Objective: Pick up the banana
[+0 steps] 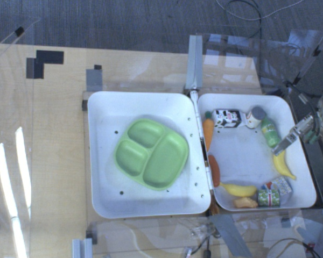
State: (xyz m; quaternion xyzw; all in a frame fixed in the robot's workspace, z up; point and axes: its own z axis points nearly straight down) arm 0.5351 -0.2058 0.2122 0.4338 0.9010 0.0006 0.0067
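Figure: my remote view down onto the counter (pixel 48 144), read left to right. The left bin (pixel 102 160) holds a green divided plate (pixel 152 153), lying flat near the middle with its three compartments facing up. In the right bin (pixel 247 155), along the left wall, I see an orange carrot (pixel 208 133) lying lengthwise and, below it, a reddish sausage-shaped piece (pixel 214 170). At the top edge lie a small black-and-white carton (pixel 227 118), a small white jar with a grey lid (pixel 254 117) and a green bottle (pixel 269 133). Near the bottom edge a banana (pixel 239 189) lies crosswise, with a small orange piece (pixel 245 202) just below it and a green can (pixel 268 196) and a small carton (pixel 282 185) to its right. A second banana (pixel 282 164) lies by the right wall, curved, its upper end close under the gripper (pixel 287 141). The gripper reaches in from the right over the bin's right rim; I cannot tell how it is set, and I see nothing held in it
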